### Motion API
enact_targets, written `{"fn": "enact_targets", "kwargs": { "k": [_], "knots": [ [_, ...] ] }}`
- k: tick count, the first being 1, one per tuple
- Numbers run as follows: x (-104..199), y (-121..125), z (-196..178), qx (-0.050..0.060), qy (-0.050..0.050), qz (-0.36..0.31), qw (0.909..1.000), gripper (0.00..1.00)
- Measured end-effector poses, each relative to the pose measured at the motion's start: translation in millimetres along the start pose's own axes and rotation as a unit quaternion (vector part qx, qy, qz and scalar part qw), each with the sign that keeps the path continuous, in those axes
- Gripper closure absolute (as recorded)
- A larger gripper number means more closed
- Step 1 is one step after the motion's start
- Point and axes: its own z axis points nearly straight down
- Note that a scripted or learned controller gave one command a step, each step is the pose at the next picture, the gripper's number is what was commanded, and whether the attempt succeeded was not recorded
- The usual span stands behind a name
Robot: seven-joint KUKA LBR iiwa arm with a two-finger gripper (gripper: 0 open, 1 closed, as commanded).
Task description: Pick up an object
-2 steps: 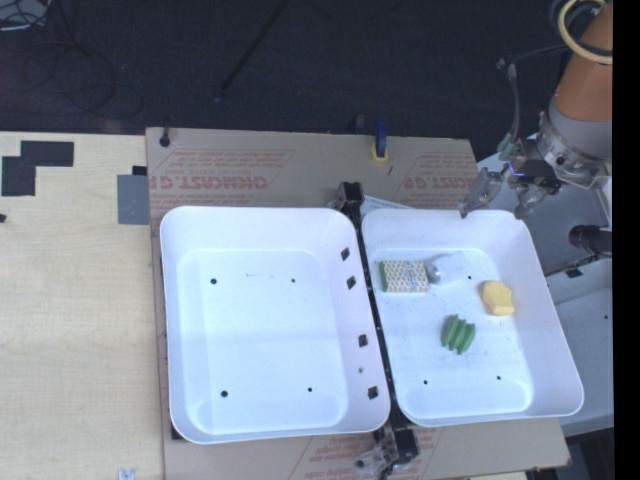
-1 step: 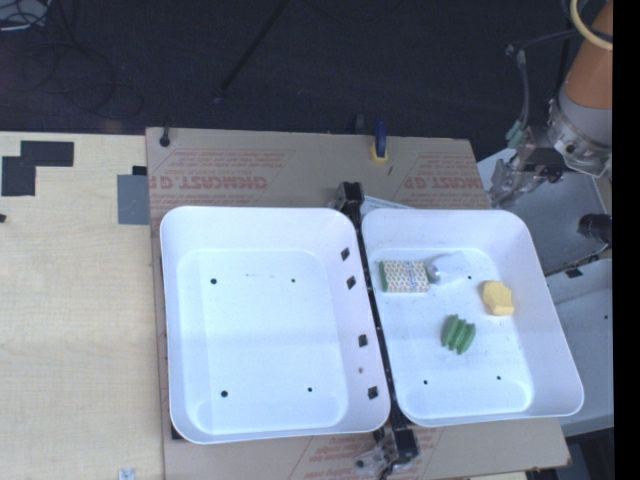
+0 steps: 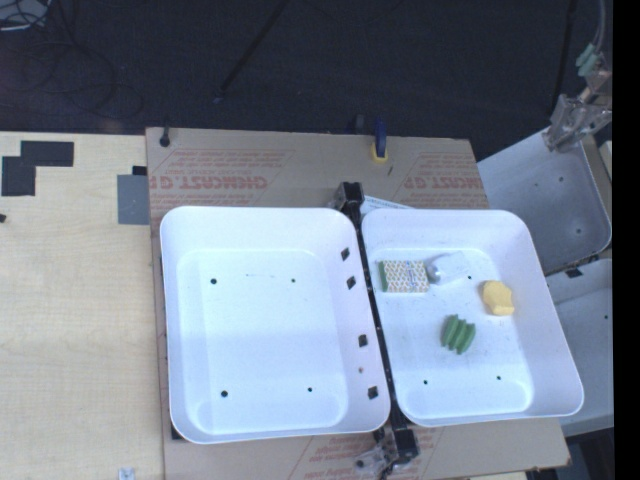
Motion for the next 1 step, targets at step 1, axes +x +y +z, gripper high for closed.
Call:
{"fn": "enact_targets", "kwargs": {
  "k": [1],
  "knots": [
    [-30.4,-4.6,136.0,0.013,0.004,0.003,0.9999,1.0]
  ]
}}
